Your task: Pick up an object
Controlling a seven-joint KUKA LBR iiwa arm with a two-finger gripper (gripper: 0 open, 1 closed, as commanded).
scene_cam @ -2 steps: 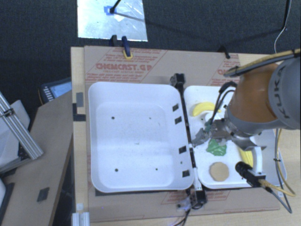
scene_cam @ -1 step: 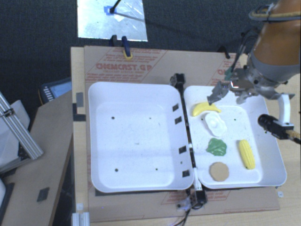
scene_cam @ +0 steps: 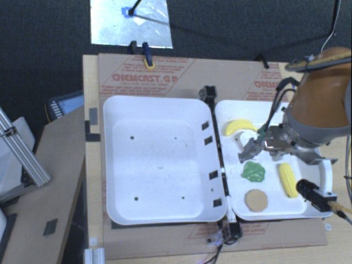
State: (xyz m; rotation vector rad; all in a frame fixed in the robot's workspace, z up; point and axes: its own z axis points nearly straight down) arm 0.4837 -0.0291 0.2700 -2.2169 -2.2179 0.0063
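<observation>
- Right-hand shallow white bin (scene_cam: 223, 111), and here lie my candidates: a green leafy toy vegetable (scene_cam: 253, 172) sits near the middle of the bin floor, just below my fingertips.
- A yellow corn cob toy (scene_cam: 287, 179) lies to the right of the green piece, running lengthwise down the bin, close beside it but apart.
- A round tan cookie-like disc (scene_cam: 256, 200) rests near the bin's front edge, just below the green piece.
- A curved yellow banana toy (scene_cam: 240, 127) lies toward the back of the bin, up and left of my wrist.
- My grey two-finger gripper (scene_cam: 248, 152) hangs over that bin, between the banana and the green piece, pointing left and down (nothing sits between my fingers that I can make out, and whether they are spread or closed I cannot tell).
- My orange band and grey arm (scene_cam: 322, 92) come in from the right, over the bin's right side.
- The left-hand white bin (scene_cam: 159, 158) lies beside it, joined along a black hinge strip (scene_cam: 214, 153).
- Both bins rest on a brown cardboard sheet (scene_cam: 159, 73) printed with red lettering.
</observation>
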